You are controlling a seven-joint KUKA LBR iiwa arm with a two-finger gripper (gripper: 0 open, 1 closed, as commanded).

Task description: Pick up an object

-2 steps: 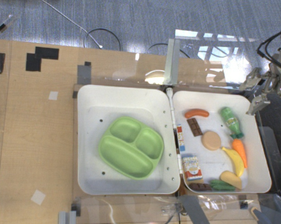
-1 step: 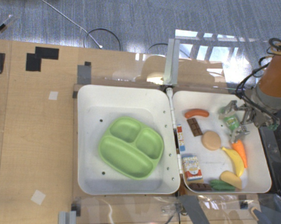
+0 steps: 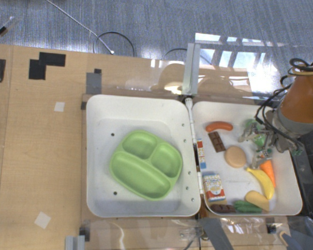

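Observation:
My gripper point(image 3: 257, 142) hangs low over the right part of the right bin point(image 3: 296, 205), under the grey wrist with the orange band point(image 3: 302, 97). Its fingers stand open with nothing between them. Just below it lie an orange carrot point(image 3: 269, 169) and a yellow banana point(image 3: 263, 182). A tan round roll point(image 3: 236, 157) sits to its left. Further left are a red sausage point(image 3: 219, 126) and a brown bar point(image 3: 217, 141).
The right bin also holds a small printed carton point(image 3: 214, 186), a tan wedge point(image 3: 258, 199), a green vegetable point(image 3: 247, 206), a dark bar point(image 3: 223, 207) and a thin red-and-white packet point(image 3: 199, 152). A green divided plate point(image 3: 146, 164) lies in the left bin point(image 3: 96, 197).

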